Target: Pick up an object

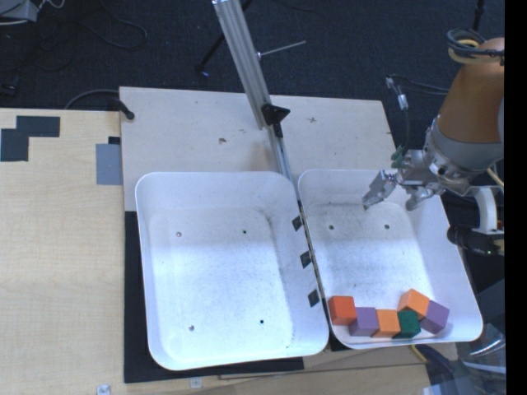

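Several small blocks lie bunched at the near edge of the right bin (pixel 387 245): an orange block (pixel 342 309), a purple block (pixel 363 320), another orange one (pixel 387 322), a green block (pixel 407 323), an orange block (pixel 415 303) and a purple block (pixel 436 315). My gripper (pixel 398 192) hangs over the far part of that bin, well away from the blocks. Its two fingers (pixel 378 191) are spread apart, open, with nothing between them.
The left bin (pixel 214 262) sits beside the right one, with black clips along the shared wall. A slanted aluminium rail (pixel 251 76) rises behind the bins. Pale board lies behind them, a wooden surface to the left.
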